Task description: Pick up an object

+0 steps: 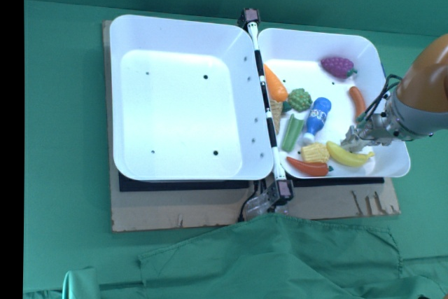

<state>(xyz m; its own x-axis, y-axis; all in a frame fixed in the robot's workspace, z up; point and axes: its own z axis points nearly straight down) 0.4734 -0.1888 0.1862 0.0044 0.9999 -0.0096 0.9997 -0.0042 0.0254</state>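
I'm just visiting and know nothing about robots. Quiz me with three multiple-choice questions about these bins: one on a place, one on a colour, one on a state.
1. Which bin holds the toy food?
A. the left one
B. the right bin
C. both

2. What colour is the bottle?
A. blue
B. red
C. black

3. Where is the gripper?
A. over the left bin
B. off the bench
C. low by the banana

Answers: B, all the food lies right of the divider; A, its body is blue with a white cap; C, it hangs just above the banana's end.
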